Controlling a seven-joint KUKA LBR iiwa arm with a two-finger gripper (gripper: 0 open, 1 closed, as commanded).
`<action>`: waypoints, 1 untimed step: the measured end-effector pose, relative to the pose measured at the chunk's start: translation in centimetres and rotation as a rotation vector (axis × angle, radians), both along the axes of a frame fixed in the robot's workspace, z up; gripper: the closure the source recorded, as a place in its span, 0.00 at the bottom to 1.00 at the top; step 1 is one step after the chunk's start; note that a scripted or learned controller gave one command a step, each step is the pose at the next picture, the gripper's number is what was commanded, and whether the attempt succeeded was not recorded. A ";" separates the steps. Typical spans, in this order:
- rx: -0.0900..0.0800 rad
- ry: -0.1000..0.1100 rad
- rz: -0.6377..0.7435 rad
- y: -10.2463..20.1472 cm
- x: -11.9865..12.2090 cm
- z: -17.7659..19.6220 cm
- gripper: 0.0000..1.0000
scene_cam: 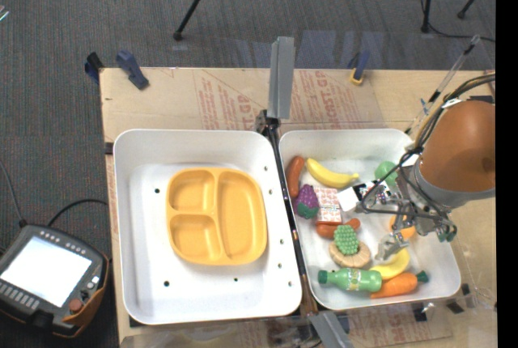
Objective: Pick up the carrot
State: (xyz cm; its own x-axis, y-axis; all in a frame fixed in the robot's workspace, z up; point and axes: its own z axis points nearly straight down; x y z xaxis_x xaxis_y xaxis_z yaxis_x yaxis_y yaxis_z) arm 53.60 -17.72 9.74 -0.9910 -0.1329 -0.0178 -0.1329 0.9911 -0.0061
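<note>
The gripper (394, 239), its grip state unclear, hangs just above the carrot (396, 285), which lies beside a bottle (350, 280).

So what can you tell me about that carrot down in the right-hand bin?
The carrot is an orange toy, plastic by its look, with a small green top at its right end. It lies flat, slightly slanted, near the front edge of the right bin, against the green bottle and just below a yellow banana. Nothing grips it.
</note>
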 end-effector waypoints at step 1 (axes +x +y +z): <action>-0.002 -0.010 0.005 0.1 0.3 1.3 1.00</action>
State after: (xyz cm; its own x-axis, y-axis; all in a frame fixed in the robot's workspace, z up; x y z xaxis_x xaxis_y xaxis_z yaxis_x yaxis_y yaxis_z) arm 53.95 -17.58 11.00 -0.9901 -0.1380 -0.0271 -0.1378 0.9904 -0.0094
